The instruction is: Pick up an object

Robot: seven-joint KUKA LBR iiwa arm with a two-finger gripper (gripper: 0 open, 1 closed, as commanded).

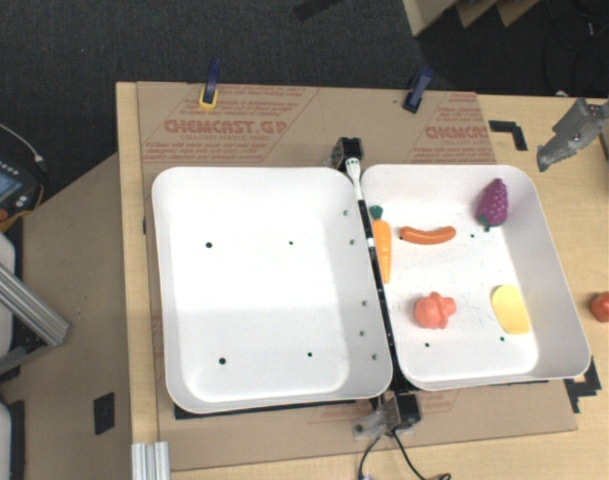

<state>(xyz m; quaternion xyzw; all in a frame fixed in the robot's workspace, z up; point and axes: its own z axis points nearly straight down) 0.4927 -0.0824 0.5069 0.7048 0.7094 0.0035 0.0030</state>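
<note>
The right bin (pixel 544 268) holds several toy foods. A purple grape bunch (pixel 493 202) lies at its far right. A red-orange sausage (pixel 426 234) lies near the middle, and an orange carrot (pixel 382 249) rests along the left wall. A pink-red round fruit (pixel 434 310) and a yellow piece (pixel 510 308) sit toward the front. My gripper (pixel 569 138) hangs at the view's upper right, beyond the bin's far right corner and apart from every object. Nothing is seen in it.
The left bin (pixel 174 268) sits beside the right one on a cardboard sheet (pixel 284 118). A black strip (pixel 369 258) runs between them. Two clamps (pixel 211 86) hold the sheet's far edge. A small orange object (pixel 602 307) lies outside the right bin.
</note>
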